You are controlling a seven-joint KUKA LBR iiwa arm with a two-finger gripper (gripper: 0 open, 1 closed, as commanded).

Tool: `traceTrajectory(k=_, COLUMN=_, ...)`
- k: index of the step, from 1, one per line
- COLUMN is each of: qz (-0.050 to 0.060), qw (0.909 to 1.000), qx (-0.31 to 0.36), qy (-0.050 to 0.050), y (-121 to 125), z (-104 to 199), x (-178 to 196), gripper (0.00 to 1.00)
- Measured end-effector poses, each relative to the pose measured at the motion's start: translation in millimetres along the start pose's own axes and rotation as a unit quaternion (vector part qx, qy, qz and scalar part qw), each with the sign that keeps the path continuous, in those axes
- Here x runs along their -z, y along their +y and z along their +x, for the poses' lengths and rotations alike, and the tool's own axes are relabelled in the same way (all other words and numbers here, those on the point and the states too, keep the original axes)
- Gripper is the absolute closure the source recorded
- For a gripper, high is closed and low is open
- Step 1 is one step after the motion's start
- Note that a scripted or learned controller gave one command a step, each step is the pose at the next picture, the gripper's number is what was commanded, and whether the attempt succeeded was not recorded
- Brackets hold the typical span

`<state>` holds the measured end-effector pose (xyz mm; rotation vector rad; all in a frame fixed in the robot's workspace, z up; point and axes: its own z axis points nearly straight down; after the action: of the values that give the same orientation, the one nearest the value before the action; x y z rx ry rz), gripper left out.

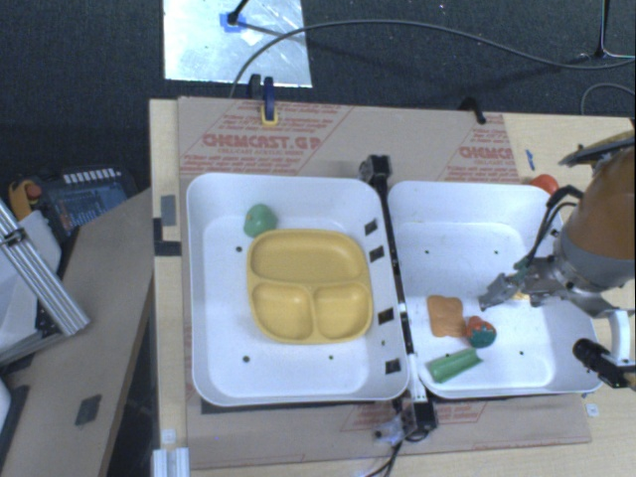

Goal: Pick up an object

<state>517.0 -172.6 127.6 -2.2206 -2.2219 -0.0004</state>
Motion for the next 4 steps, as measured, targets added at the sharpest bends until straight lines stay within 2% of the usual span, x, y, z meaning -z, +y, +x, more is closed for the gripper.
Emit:
traceTrajectory(k=1, qz=-0.001, qw=1.0000, qx=0.000, qy=-0.001, y=0.8, z=-0.5, x=11.8, gripper=1.00)
traceTrajectory(k=2, qz=-0.003, qw=1.0000, qx=0.002, qy=-0.001, y=4.6, z=-0.8, x=54.9, gripper=1.00)
traceTrajectory(k=4, qz=-0.003, qw=1.0000, qx=0.002, qy=-0.001, y=9.6, z=0.0, x=170.4, gripper=1.00)
